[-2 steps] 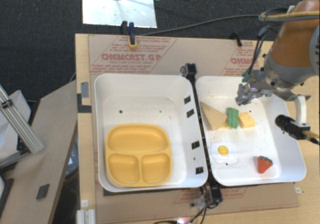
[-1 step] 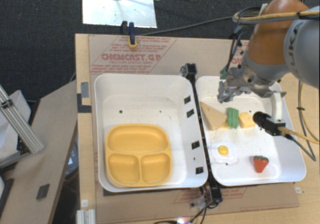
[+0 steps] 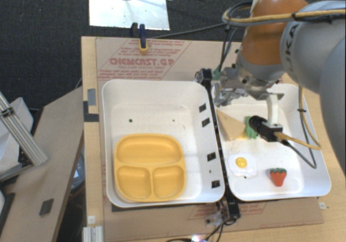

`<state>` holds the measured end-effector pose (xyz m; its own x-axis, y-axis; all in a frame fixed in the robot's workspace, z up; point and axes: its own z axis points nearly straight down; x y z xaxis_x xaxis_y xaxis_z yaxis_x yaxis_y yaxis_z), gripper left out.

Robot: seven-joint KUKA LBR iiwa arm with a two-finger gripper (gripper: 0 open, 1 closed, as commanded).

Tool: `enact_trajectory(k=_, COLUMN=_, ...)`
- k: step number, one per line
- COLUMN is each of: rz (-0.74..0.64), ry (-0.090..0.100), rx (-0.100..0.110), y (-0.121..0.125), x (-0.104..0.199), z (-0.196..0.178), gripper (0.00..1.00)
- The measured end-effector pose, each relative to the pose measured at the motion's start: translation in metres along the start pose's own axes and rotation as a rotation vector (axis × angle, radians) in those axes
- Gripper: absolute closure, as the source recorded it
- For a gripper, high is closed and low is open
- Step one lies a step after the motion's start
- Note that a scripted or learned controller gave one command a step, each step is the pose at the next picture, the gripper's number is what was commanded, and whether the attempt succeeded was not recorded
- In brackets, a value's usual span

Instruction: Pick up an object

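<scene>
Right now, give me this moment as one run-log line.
gripper: over right bin, far-left corner | nothing seen held | right bin: fried egg, strawberry, wedge | left bin: yellow tray

The right bin's (image 3: 319, 179) 5 o'clock corner lies open around the strawberry (image 3: 278, 176) and fried egg (image 3: 241, 164); the arm (image 3: 270, 30) crowds 12 o'clock.

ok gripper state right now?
Gripper: cannot be told, over the right bin near the divider, above the tan wedge.
</scene>
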<state>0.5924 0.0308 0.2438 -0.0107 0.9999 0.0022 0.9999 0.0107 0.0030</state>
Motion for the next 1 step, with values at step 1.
enact_trajectory(k=1, rz=0.001, ry=0.000, rx=0.002, y=0.0135, x=0.0494, z=0.0199, gripper=1.00)
